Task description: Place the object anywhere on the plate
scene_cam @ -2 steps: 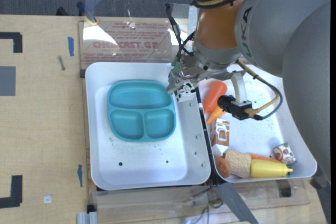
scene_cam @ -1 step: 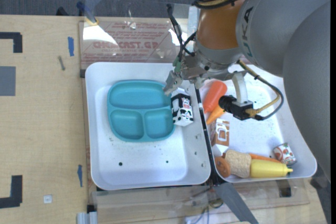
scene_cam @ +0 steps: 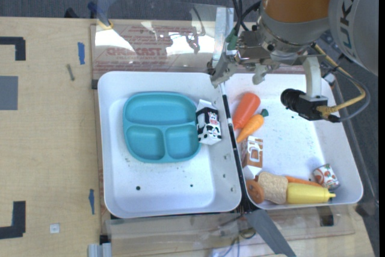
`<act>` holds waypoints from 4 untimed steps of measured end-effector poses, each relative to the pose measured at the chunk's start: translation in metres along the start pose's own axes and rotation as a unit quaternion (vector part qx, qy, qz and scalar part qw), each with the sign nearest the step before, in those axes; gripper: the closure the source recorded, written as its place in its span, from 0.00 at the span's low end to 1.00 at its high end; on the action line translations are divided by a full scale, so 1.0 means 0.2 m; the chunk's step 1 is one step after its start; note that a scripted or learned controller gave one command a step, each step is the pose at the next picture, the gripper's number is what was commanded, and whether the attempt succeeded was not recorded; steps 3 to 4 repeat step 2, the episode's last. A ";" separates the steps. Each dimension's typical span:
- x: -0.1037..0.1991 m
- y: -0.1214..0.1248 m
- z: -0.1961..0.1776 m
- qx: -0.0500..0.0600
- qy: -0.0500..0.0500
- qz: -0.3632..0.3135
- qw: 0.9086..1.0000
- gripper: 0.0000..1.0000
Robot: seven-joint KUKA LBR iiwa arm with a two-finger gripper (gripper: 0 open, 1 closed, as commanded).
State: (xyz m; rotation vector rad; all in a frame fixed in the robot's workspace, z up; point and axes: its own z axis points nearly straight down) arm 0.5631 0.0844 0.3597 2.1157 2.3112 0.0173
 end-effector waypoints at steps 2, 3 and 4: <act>-0.47 0.24 0.05 0.005 -0.002 -0.111 0.994 0.00; -0.47 0.24 0.05 0.005 -0.002 -0.111 0.994 0.00; -0.47 0.24 0.05 0.005 -0.002 -0.111 0.994 0.00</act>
